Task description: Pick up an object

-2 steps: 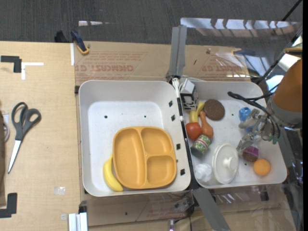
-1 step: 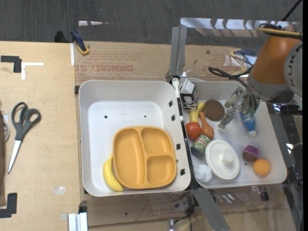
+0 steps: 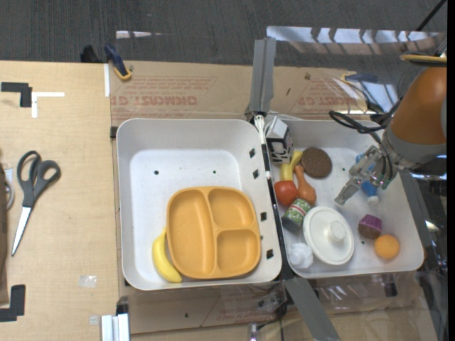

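cardboard sheet behind the bins | red print is showing upside down | letters are blurring, nothing is reading clearly

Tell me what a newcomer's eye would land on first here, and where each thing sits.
First the big orange tray in the left bin, with a banana tucked against its lower left edge. Next the right bin, crowded with small things: a white lid, a tomato, a brown disc, an orange. Above it the arm's tool hangs at the right, and scissors lie on the bench far left.
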Controlling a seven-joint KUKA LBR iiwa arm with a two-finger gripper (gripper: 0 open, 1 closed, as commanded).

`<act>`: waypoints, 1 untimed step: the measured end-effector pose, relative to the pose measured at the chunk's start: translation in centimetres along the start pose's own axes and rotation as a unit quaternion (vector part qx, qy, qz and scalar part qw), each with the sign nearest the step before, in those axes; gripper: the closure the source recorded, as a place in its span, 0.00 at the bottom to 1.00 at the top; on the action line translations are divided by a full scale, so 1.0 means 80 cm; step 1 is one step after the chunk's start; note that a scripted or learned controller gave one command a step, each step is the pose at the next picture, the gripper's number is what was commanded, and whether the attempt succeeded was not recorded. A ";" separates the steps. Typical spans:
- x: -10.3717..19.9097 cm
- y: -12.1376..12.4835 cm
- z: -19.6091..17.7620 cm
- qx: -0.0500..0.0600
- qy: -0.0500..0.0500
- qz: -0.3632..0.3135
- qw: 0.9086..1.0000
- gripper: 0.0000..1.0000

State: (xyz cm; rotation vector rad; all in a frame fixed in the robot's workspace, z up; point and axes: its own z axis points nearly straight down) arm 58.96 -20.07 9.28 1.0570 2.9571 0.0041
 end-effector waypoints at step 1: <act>0.053 0.056 0.001 0.002 0.000 0.213 0.977 0.00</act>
